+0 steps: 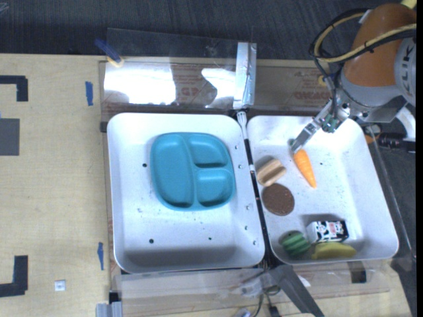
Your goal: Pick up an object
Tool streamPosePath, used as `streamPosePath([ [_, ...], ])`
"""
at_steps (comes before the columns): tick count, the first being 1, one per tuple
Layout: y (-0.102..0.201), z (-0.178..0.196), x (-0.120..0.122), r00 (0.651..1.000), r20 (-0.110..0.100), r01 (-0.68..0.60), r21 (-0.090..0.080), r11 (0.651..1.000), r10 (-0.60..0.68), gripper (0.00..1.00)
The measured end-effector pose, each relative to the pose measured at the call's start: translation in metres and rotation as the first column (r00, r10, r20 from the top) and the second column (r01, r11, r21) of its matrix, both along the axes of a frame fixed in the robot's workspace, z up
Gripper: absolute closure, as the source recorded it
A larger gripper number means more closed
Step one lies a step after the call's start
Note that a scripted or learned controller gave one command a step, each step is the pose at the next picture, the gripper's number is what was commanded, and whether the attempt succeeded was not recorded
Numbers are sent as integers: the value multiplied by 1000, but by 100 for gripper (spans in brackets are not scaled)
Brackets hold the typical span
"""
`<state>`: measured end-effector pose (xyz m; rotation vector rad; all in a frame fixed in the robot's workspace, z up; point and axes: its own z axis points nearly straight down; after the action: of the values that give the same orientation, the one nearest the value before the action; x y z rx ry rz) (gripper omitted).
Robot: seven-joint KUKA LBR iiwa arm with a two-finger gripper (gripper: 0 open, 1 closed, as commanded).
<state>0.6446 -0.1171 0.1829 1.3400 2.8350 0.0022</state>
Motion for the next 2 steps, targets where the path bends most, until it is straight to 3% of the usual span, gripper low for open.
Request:
streamPosePath([
  [1,11,32,-1,1000,3,28,1,1000,-28,0],
  [2,-19,-92,-1,999,3,-37,-1,999,37,0],
])
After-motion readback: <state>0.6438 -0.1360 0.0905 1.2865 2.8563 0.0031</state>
